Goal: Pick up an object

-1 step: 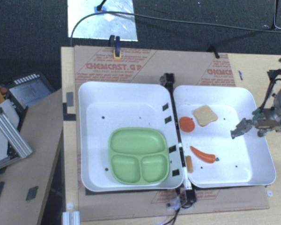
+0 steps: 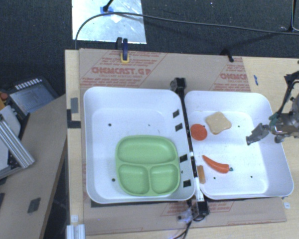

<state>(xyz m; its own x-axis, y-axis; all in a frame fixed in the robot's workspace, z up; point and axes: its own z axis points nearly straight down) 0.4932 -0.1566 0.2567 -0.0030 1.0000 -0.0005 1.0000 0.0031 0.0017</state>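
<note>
In the right bin (image 2: 249, 188) lie a tan slice of bread (image 2: 218, 123), a round red tomato-like piece (image 2: 198, 132), an orange-red chili pepper (image 2: 216, 164) and a small orange stick (image 2: 201, 174) against the bin's left wall. My gripper (image 2: 257, 134) hangs over the right side of this bin, to the right of the bread and well apart from all the pieces. Nothing shows between its fingers.
The left bin (image 2: 102, 108) holds a green three-compartment plate (image 2: 147, 164). A black divider strip (image 2: 185, 133) runs between the bins. Cardboard (image 2: 154, 68) lies under both bins. The arm's wrist (image 2: 294, 123) stands at the right edge.
</note>
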